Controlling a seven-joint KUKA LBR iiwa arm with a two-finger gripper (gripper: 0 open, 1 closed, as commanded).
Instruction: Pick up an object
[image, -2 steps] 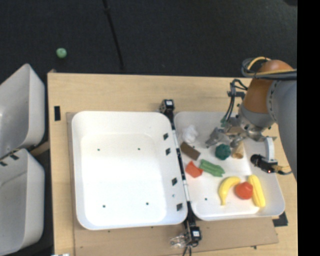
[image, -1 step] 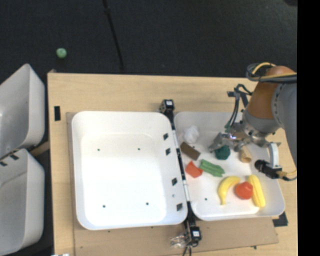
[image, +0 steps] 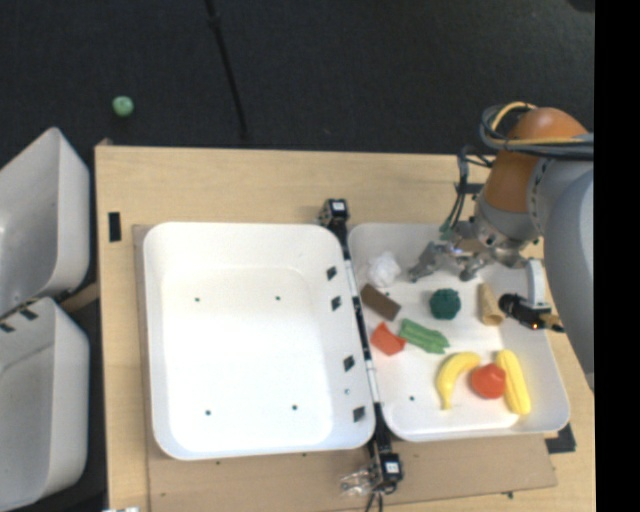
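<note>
Dark floor surrounds a pale wooden bench that carries two shallow white bins side by side. Nothing lies on the left bin's floor but a few small dark marks, while the right bin holds all the clutter. The grey arm comes in from the right with its gripper low over the far part of that bin, its fingers spread apart and closed on nothing.

Nearest to it, just below the fingertips, sits a dark green ball. This looks like the likeliest target (though the task names no particular object). I judge it light and fairly firm, probably a plastic or foam toy. Its rounded shape means it could roll or squirt out if pinched off-centre, so the fingers should close across its widest part, straight from above.

Around it lie other candidates:
- A crumpled white piece sits by the bin's left wall, with a brown block just below it.
- An orange-red piece touches a green pod-shaped toy.
- A yellow banana, a red tomato-like ball and a yellow corn-like stick are bunched near the front.

The banana, tomato-like ball and corn-like stick are packed close, which leaves little room for fingers, whereas the green ball stands apart from its neighbours.
</note>
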